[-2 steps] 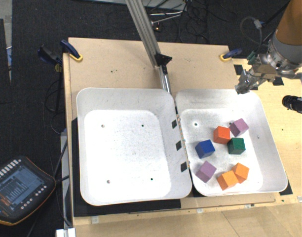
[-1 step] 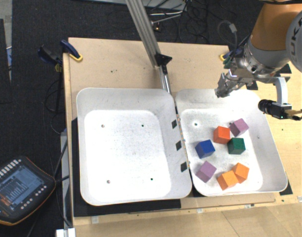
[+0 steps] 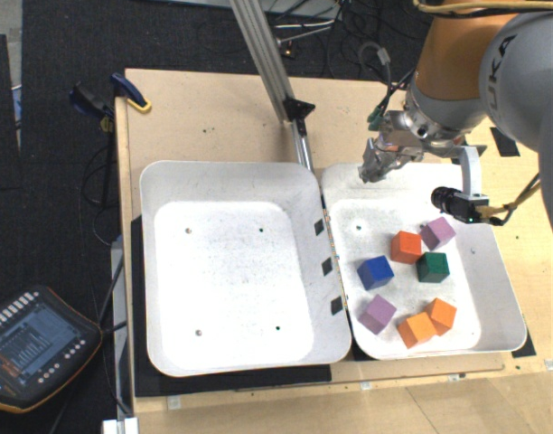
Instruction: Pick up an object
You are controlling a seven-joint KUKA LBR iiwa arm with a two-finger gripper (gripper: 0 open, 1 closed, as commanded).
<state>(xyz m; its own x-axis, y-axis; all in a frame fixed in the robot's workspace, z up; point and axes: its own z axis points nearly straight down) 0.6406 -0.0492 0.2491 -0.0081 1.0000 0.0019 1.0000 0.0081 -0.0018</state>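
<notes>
One gripper (image 3: 378, 172) hangs from the grey arm (image 3: 520, 52) over the far rim of the right bin (image 3: 493, 283), near that bin's far left corner. Its tip is dark and small from this angle, and whether it is parted or closed cannot be told; nothing shows between it. It sits well apart from the blocks. A small black unit (image 3: 453, 202) juts from the wrist on a pale bracket, hovering just beyond the blocks.

Seven blocks lie in the right bin. Nearest the wrist unit is a purple cube (image 3: 437, 232), with an orange cube (image 3: 406, 246) just to its left and a green cube (image 3: 433, 267) just below it. A blue cube (image 3: 375, 272) lies left of the green one. Toward the near edge sit a second purple cube (image 3: 378, 314), then two orange blocks (image 3: 427, 322) touching each other.

Beside it, the left bin (image 3: 164, 242) shows its speckled white floor. Both bins rest on a wooden bench (image 3: 222, 120). A teach pendant (image 3: 32, 346) lies at the lower left, off the bench.
</notes>
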